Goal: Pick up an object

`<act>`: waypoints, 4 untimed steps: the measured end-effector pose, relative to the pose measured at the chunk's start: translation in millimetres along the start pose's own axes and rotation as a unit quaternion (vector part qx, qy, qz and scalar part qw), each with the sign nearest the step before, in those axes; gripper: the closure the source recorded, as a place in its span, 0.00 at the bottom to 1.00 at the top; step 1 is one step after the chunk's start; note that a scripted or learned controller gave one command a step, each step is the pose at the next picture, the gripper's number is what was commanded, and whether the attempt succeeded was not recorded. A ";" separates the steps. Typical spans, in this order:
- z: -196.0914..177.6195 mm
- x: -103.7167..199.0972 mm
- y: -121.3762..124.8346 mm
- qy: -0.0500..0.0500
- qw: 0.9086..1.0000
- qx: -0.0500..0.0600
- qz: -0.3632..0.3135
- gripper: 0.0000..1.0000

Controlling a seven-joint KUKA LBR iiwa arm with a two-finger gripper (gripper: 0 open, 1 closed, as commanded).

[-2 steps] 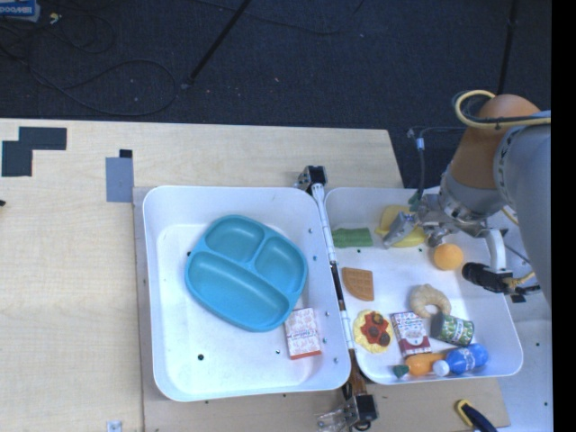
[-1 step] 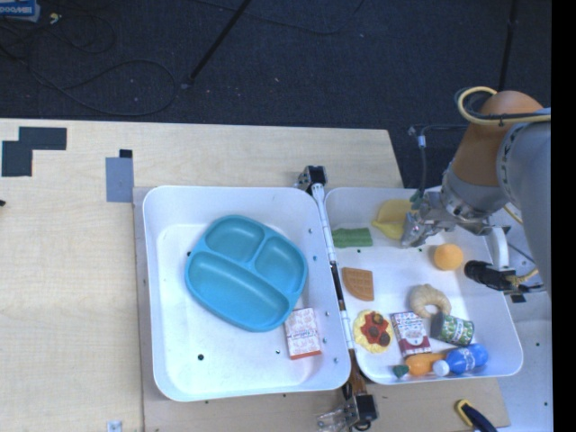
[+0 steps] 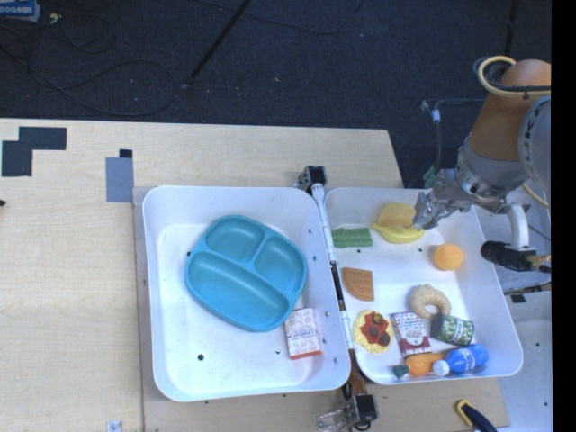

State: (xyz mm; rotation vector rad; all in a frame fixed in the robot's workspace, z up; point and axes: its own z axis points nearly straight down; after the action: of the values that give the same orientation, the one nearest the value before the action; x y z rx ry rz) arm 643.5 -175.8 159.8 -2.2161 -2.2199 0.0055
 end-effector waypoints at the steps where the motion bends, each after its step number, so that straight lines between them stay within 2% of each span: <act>1: 0.2 0.1 -0.1 0.000 1.000 0.000 0.000 0.00; 2: 47.1 -7.2 -40.5 0.005 1.000 0.000 -0.001 0.00; 3: 74.5 -37.4 0.5 0.000 1.000 -0.001 -0.001 0.00; 4: 73.7 -38.8 -71.6 -0.001 1.000 -0.003 0.001 0.00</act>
State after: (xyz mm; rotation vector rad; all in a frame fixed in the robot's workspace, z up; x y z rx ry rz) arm 571.5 -214.6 86.5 -2.2221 -2.2209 0.0010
